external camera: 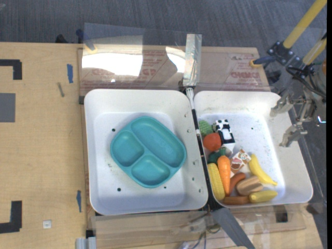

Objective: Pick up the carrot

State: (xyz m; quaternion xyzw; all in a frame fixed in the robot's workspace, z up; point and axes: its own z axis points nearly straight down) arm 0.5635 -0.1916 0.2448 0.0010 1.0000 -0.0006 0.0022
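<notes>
The teal plastic divided plate (148,150) sat smooth in the left bin (98,113). In the right bin (290,154), the tapered orange carrot (224,173) lay between the corn cob (215,180) and a sausage (237,181). My gripper (294,122) hovered beyond the rim; whether it was open, I couldn't tell. Approach remained.

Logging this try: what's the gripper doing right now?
Gripper: beside the right bin's far right rim, apart from the carrot; open or closed cannot be told.
</notes>
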